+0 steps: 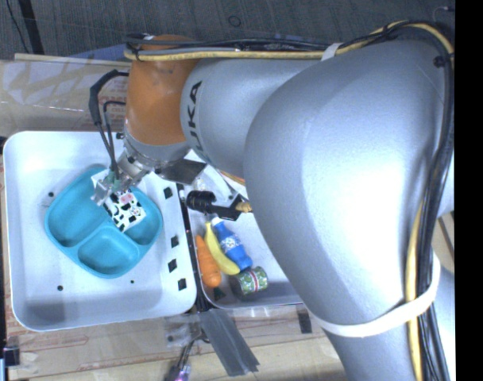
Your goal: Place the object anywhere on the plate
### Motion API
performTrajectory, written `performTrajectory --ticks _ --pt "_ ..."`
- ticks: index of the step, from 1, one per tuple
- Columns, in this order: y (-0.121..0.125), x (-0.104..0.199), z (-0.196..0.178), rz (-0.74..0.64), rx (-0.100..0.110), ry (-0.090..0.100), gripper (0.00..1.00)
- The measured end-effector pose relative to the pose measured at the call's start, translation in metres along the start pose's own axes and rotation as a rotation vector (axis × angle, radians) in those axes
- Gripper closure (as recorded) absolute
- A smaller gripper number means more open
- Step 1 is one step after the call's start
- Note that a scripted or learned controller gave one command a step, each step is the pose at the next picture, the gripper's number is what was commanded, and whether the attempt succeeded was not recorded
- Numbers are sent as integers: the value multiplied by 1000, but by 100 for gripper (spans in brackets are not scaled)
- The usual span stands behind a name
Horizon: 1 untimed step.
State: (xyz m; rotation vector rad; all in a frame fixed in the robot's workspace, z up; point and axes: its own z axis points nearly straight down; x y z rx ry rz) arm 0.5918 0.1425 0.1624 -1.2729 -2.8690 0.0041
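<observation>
A blue divided plate (79,228) lies in the left white bin (35,292). My gripper (110,187) hangs over the plate's upper right part, at the end of the grey arm with the orange band. A small white object with black spots (127,211) sits just below the gripper, over the plate's right compartment. Whether it rests on the plate or stays in the gripper's hold cannot be told from this angle.
The right bin (253,296) holds an orange carrot (209,267), a yellow banana (222,254), a blue bottle (235,248) and a small green can (253,281). The large grey arm covers most of the right bin and the bench's right side.
</observation>
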Motion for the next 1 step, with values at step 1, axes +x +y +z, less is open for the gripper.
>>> performTrajectory --ticks 1 --pt "0 0 -1 0 -1 0 0"
